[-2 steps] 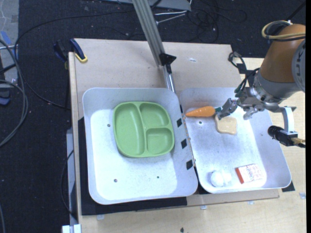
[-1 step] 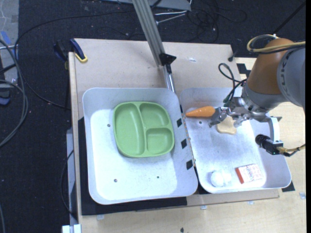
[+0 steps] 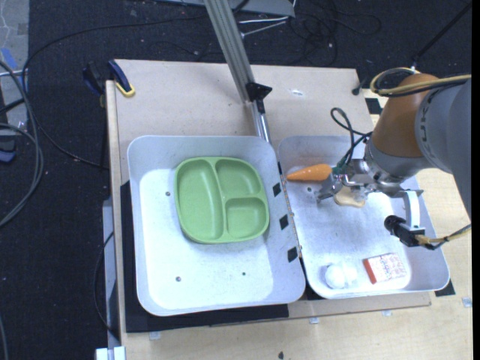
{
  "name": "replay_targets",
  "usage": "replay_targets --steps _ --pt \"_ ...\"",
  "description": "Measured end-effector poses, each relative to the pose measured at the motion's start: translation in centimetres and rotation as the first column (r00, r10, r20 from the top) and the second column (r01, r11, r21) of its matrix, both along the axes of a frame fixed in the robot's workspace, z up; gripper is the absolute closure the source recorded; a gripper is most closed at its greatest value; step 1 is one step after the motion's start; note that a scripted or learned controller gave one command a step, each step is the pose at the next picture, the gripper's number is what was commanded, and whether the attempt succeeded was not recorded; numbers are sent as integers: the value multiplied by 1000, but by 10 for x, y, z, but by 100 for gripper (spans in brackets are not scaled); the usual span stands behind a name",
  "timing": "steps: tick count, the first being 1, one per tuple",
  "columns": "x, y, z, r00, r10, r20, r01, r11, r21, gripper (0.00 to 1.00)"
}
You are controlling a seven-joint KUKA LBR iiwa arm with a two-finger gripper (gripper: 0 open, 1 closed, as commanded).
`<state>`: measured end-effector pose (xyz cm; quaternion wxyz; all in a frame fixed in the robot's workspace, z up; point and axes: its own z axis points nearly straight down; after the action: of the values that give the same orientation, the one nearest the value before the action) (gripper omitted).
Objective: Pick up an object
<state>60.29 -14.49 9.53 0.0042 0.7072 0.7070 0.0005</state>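
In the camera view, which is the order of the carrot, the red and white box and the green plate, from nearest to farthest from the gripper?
From the gripper:
1. The carrot, just to its left in the right bin.
2. The red and white box, at that bin's near right corner.
3. The green plate, across in the left bin.

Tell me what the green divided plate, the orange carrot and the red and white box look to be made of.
Green divided plate: likely moulded plastic, matte with a soft sheen, one even colour, rounded compartment walls.
Orange carrot: probably a plastic toy, smooth and uniformly bright; real cannot be ruled out.
Red and white box: seems printed cardboard, flat faces and sharp edges; the print is too small to read.
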Motion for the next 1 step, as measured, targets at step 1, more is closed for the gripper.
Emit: replay_targets --steps 1 --pt "3 -1 14 1000 -1 12 1 1000 -4 100"
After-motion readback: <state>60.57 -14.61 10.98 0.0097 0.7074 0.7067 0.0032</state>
